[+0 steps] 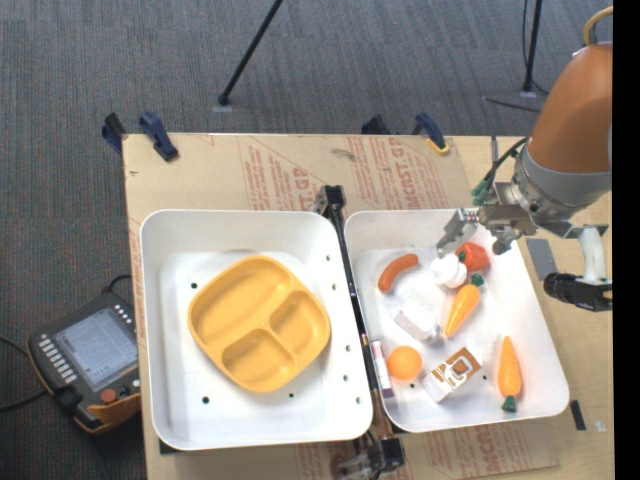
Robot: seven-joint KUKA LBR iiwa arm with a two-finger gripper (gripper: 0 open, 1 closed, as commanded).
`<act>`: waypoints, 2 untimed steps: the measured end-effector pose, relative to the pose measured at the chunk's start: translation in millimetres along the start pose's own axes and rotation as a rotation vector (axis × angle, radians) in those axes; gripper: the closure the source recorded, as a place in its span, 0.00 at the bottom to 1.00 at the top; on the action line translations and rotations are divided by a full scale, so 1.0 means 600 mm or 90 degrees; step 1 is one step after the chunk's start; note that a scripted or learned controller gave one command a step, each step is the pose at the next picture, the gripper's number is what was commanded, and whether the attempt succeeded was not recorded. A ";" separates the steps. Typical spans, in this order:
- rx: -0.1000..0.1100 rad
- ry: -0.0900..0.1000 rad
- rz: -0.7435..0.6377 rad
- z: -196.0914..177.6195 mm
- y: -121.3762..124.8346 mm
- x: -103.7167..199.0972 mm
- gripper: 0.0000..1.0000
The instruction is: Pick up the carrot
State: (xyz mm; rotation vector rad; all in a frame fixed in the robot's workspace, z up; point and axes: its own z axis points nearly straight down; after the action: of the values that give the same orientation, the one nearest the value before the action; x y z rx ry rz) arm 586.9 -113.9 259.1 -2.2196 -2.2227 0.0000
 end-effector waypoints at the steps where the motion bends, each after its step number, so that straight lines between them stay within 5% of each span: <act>1: 0.003 0.001 0.002 0.228 -0.008 -0.114 0.00; 2: 0.002 0.001 0.001 0.287 -0.001 -0.124 0.00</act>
State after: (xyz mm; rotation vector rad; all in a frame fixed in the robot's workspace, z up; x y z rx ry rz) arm 586.2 -188.1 87.1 -2.2189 -2.2184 0.0020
